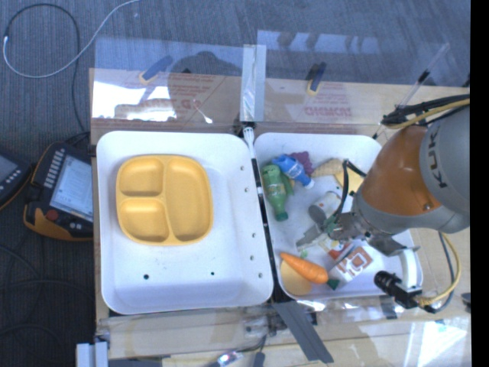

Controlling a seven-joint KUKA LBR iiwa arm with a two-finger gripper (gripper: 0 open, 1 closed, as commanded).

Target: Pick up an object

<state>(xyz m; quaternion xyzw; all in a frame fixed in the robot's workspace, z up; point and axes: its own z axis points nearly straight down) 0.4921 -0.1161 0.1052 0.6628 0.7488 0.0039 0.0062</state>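
Right bin (267, 147): claw (319, 232) amid clutter, carrot (304, 267) just below-left; grip state unclear, cannot tell.

1. Two shallow white plastic bins side by side: left bin (153, 289), right bin (267, 147), walls touching.
2. Yellow three-compartment plastic tray (164, 199) lies in the left bin, toward its upper left.
3. Right bin, left side: green plastic bottle (274, 191), with the blue plastic bottle (294, 169) just right of it.
4. Orange toy carrot (304, 267) lies at the near edge, with a white-and-red carton (353, 264) just right of it.
5. Grey arm with orange band (397, 182) hangs over the bin's right half.
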